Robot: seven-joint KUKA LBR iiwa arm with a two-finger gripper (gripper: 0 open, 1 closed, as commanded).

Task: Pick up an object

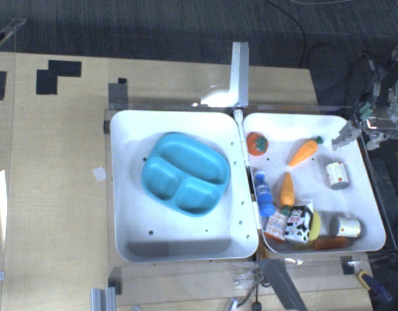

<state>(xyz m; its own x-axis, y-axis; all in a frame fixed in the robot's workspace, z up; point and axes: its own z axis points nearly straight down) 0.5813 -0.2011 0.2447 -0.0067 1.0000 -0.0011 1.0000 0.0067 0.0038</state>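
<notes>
Objects for the pick all sit in the right bin, none lifted. Biggest first: the bench spreads pale and woody under both bins. The left bin carries a blue tray, divided into compartments and lying at a slant in the middle.

Over to the right, and the arm comes in at the bin's upper right corner. The gripper hangs over that corner, just inside the rim, well apart from the pile below. Released or clenched? Cannot tell from this angle, and nothing shows in its grasp.

Now the goods. A cow-print box lies near the front wall, touching a yellow piece. A blue bottle lies along the left wall. A long carrot lies tilted toward the back, closest to the gripper. A silver can rests on its side at the front right, and a white can sits above it, near the right wall. A short carrot lies just beside the bottle. A red ball sits in the back left corner.
</notes>
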